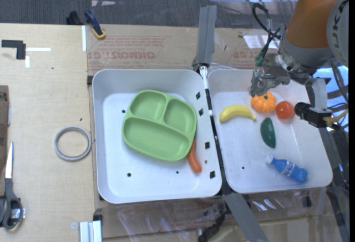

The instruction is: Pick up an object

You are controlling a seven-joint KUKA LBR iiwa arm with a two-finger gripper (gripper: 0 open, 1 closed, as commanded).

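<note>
Right bin [310, 174]: several small items scattered over its floor. Orange fruit [263, 103] sits toward the far side, roughly mid-width. Gripper [259, 89] is directly over its far-left edge, fingers pointing down and touching or just above it; cannot tell whether they are spread or closed, nor whether anything is between them.

Red tomato [284, 109] just right of the orange fruit, almost touching it. Yellow banana [237, 112] lies left of the orange fruit, curved, ends pointing toward the near side. Dark green vegetable [268, 132], elongated, lies nearer than the orange fruit and tomato. Blue bottle [289, 170] lies on its side toward the near right corner, cap end pointing left and far.

Arm [316, 19] comes in from the far right, orange band above a grey wrist, cables running down to the gripper.

Left bin [105, 141]: green divided plate [160, 124] with three compartments, sitting near the middle, turned at an angle. Orange carrot [193, 160] lies against the plate's near-right rim, partly tucked beneath it.

Bench left of the bins: tape ring [72, 142] lying flat, well apart from the left bin. Scissors [9, 202] at the near left edge.
</note>
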